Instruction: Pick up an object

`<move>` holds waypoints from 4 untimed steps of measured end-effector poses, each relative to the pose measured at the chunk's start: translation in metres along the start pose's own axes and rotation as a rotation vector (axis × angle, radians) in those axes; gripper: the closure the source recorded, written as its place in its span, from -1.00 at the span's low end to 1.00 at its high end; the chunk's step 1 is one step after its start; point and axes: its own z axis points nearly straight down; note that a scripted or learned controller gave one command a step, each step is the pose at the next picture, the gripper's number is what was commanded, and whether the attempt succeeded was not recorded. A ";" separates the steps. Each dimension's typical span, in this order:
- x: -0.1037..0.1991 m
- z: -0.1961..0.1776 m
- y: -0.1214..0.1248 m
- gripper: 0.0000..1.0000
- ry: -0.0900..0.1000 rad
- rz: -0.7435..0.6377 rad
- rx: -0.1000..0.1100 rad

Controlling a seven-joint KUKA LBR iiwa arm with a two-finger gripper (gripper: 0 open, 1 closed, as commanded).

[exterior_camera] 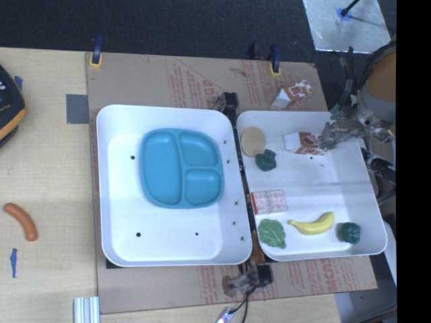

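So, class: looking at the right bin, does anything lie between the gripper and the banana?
Nothing visible does. The gripper sits by the small card at the right bin's far side; the banana lies near its front edge, with bare white floor between them. The leafy green piece and dark green piece flank the banana only.

A pale wooden bench (47, 180) fills the lower part of the scene, and a brown cardboard sheet (182, 89) printed with faded red lettering lies flat on it. Clamps with blue handles (97, 49) pin the sheet along its far edge, and a strip of grey tape (77, 108) sits just beside its left edge. Beyond the bench the floor (168, 12) is dark and finely textured. A light grey square (340, 15) lies on that floor at the upper right. The light is even and soft.
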 end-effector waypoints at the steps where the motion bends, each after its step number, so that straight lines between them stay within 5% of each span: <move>1: -0.001 0.020 0.024 -1.00 -0.003 -0.002 -0.007; 2: -0.001 0.009 0.025 1.00 -0.004 -0.006 -0.007; 3: -0.001 0.009 0.025 -1.00 -0.004 -0.007 -0.006; 4: 0.017 0.033 0.022 -1.00 0.000 -0.002 -0.001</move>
